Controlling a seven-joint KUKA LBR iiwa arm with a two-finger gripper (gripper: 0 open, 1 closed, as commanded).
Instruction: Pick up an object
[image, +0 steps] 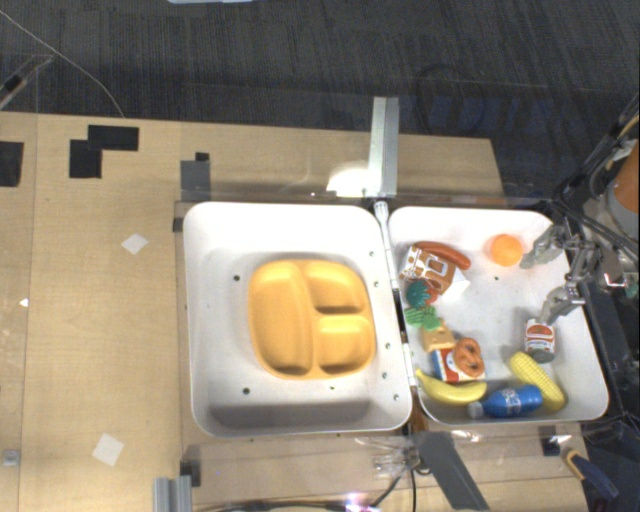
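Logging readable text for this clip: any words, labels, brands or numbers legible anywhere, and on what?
None can be read as words.
Small can: red and white label, print too small.
Blue bottle: white label patch, blurred.
Pretzel packet: picture on the front, lettering illegible.
White and brown packet: markings too blurred.
Yellow divided tray and the white bins: no markings visible.

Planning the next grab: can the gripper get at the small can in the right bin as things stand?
Probably yes. The gripper sits open just above the can, with bare bin floor between them. The corn lies close below the can but not on the approach side.
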